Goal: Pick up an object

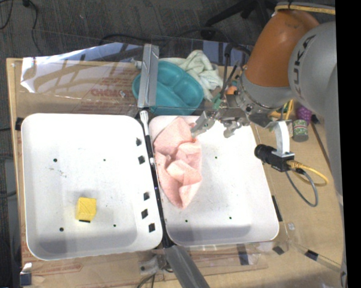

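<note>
crumpled pink cloth (178,164) and yellow block (86,209)

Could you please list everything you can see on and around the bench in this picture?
Left bin: one, white, left on the bench.
Right bin: one, white, beside the left bin.
Yellow block: one, yellow, near part of the left bin.
Pink cloth: one, pink, crumpled along the right bin's left side.
Teal tray: one, teal, behind the bins.
Pale cloth: one, whitish-green, right of the teal tray.
Small items: perhaps two, one purple, right of the right bin; too small to identify.
Arm: one, grey with orange band, entering from the right; jaws open over the right bin's far edge, by the pink cloth.
</note>
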Robot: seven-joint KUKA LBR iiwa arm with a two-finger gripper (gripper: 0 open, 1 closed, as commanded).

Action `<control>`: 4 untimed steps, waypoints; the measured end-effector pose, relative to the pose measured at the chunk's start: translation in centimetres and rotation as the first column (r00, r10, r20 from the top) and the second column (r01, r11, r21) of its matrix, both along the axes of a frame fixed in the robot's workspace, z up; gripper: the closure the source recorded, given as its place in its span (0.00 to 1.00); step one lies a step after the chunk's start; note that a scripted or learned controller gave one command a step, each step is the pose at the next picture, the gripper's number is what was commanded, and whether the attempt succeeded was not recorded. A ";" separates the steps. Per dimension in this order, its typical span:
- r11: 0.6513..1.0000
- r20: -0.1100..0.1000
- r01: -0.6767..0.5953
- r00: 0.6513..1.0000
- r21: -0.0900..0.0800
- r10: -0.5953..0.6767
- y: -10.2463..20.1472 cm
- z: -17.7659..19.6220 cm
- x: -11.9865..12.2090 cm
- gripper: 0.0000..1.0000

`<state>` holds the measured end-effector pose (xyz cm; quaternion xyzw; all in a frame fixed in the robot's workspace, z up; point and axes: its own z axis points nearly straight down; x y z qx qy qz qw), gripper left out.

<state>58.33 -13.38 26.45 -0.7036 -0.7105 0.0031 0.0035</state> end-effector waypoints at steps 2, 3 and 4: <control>0.998 0.005 -0.062 0.998 -0.001 0.062 2.4 -16.6 -0.2 0.00; 0.998 0.000 -0.069 0.998 -0.001 0.069 2.4 -15.9 -0.1 1.00; 0.982 0.006 -0.191 0.982 0.000 0.191 1.1 -4.4 6.2 1.00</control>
